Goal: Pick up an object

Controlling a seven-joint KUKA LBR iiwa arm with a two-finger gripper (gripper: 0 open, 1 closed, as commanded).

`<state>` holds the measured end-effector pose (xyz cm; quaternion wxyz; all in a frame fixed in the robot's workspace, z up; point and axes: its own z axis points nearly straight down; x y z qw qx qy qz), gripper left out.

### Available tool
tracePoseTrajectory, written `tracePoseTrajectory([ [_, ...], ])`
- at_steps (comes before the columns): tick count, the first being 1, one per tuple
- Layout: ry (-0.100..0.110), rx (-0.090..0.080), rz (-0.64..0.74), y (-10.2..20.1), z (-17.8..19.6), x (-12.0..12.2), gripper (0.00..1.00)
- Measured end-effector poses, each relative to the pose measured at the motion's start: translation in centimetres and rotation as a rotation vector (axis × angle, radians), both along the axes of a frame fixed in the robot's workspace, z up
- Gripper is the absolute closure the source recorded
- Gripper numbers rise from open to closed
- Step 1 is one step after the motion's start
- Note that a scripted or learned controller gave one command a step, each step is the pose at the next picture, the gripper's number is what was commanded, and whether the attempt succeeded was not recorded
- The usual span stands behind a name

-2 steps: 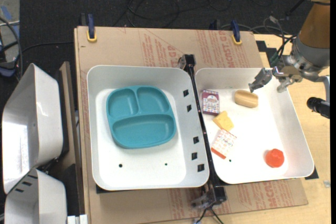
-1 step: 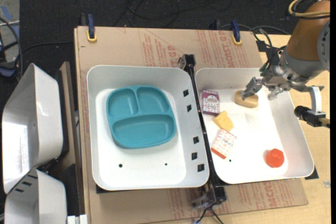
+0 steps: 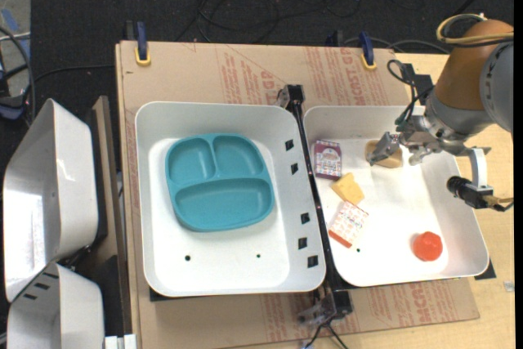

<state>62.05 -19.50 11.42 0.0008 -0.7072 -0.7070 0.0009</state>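
My hand point(image 3: 398, 145) sits at the right white bin's point(image 3: 458, 257) far side, over a tan lump point(image 3: 382, 153); whether the lump is gripped, I cannot tell. Nearby: one purple box point(image 3: 328, 158), one yellow wedge point(image 3: 348, 189), one red-white packet point(image 3: 348, 222), one orange ball point(image 3: 426, 246).

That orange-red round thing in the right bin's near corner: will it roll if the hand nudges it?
Probably. The orange-red round object looks ball-like, with no flat face visible, so a sideways nudge would likely send it across the right bin's smooth floor. It sits near the corner, so the walls may stop it. It looks small, so likely light.
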Motion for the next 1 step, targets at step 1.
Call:
tracePoseTrajectory([
  [1,-0.004,-0.001,0.001,0.01,1.33,0.12,1.00],
])
